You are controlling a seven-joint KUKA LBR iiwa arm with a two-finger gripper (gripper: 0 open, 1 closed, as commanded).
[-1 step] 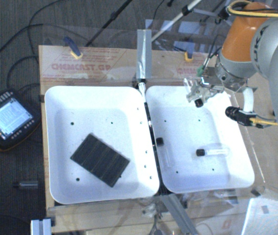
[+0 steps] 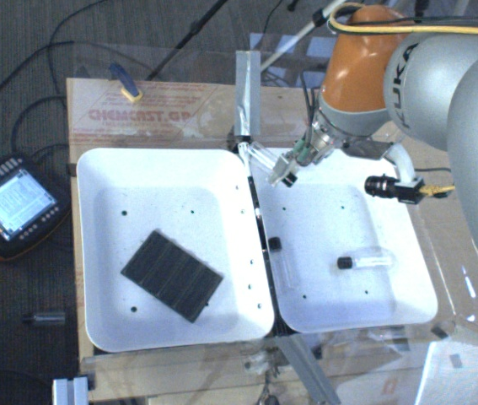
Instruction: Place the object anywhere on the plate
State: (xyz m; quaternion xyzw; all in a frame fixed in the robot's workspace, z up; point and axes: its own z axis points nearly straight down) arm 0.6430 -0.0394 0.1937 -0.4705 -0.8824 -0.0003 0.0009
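I see 2 white bins side by side on the desk. The plate, a dark ribbed rectangle, lies flat in the left bin, toward that bin's 6 o'clock. The object, a small clear tube with a black cap, lies on the floor of the right bin, toward its 5 o'clock, well apart from the plate.

The hand hangs at the 11 o'clock corner of the right bin, close to the divider between the bins, nowhere near the tube. I cannot tell how it is set, but it carries nothing I can make out.

My read: the task has hardly begun. The tube is not yet picked up, so the reach, the grasp, the carry across the divider and the release on the plate are all left.
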